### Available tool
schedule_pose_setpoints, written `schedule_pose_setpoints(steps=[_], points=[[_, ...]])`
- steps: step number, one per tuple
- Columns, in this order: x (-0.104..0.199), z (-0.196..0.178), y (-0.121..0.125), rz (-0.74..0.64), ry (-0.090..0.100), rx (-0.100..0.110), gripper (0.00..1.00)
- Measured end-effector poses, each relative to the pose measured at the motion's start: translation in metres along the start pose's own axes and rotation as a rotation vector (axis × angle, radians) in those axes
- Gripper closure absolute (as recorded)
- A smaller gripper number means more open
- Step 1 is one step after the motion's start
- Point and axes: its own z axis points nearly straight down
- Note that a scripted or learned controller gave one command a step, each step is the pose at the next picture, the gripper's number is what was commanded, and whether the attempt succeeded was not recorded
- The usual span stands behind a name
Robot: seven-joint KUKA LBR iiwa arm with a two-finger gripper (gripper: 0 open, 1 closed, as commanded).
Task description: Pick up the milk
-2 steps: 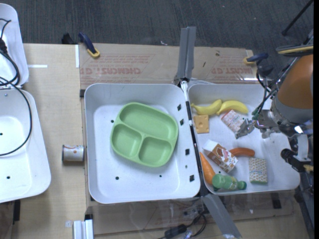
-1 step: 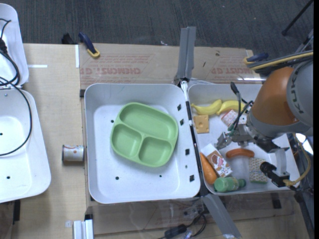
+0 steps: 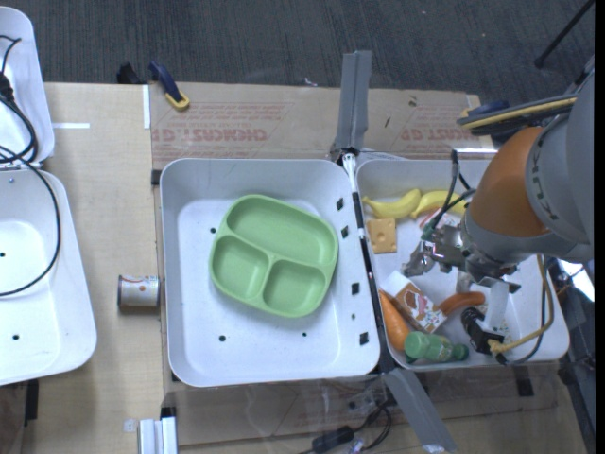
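One milk carton is lying just below the pincer, whose opening I cannot tell; one carrot, one green bottle, two bananas crowding around.

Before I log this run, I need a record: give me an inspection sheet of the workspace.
Surface: two white bins, left bin and right bin, on a bench.
Job's things: milk carton lying in the right bin.
Clutter: green tray in the left bin; bananas, cracker, carrot, green bottle in the right bin.
Gripper: above the right bin; jaws' state cannot be told.
Cables: on the arm.
Surroundings: can on the bench.
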Motion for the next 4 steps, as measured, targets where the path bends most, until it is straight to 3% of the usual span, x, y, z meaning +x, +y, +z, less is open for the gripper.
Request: schedule_pose_setpoints(steps=[1, 2, 3, 4], points=[[-0.01, 0.0, -0.035, 0.013, 0.0, 0.002, 0.0], [-0.012, 0.001, -0.048, 0.06, 0.0, 0.004, 0.0], [-0.013, -0.007, -0.048, 0.063, 0.0, 0.006, 1.0], [0.073, -0.099, -0.073, 0.077, -0.001, 0.004, 1.0]])
